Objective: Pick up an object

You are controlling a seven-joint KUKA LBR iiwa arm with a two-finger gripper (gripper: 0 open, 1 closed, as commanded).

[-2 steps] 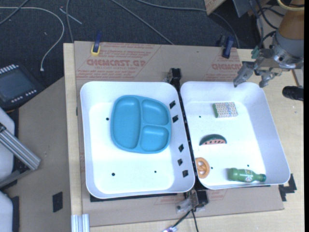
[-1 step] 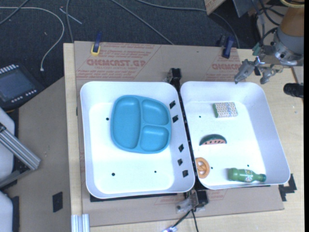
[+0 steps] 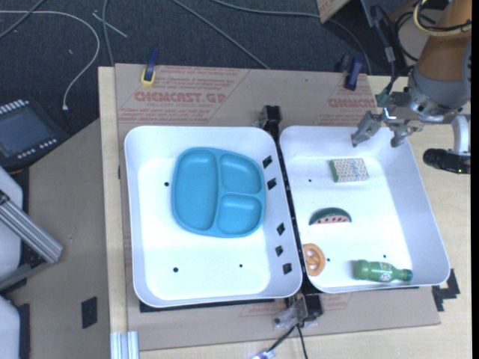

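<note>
Patterned box (image 3: 349, 170) sits at seven o'clock from the gripper (image 3: 383, 133), fingers spread and empty, and a descent here risks clipping the right bin (image 3: 426, 223) wall.

We see a grey cylindrical robot arm (image 3: 443, 81) with an orange band, yellow cable looped above, metal two-finger gripper (image 3: 382, 136).

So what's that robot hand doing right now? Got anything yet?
Hand open, holding nothing, above right white bin's far edge. Nearest: small green-patterned rectangular packet. Nothing in the way.
</note>
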